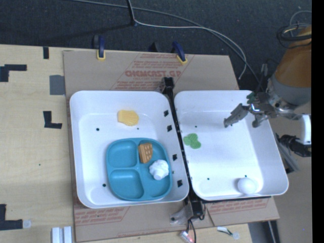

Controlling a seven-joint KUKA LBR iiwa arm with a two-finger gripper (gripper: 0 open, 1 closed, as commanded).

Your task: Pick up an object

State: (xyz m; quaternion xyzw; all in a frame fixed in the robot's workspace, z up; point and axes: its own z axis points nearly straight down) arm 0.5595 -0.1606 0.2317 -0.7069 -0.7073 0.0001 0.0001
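Observation:
My gripper (244, 119) hangs over the upper right of the right bin (263, 153), its two fingers spread open with nothing between them. Lower left of it, a small green object (192, 141) lies on the floor of that bin near the left wall. A white ball (247, 185) rests near the bin's front edge. In the left bin (83, 135) a yellow piece (128, 117) lies at the back. A blue divided tray (132, 182) there holds a tan waffle-like piece (146, 152) and a white crumpled object (159, 169).
The two bins stand side by side on a cardboard sheet (147, 72), with a black divider clip (167, 84) at their shared back edge. Blue and yellow clamps (178, 53) hold the cardboard's back edge. A cable (167, 19) runs across the dark floor behind.

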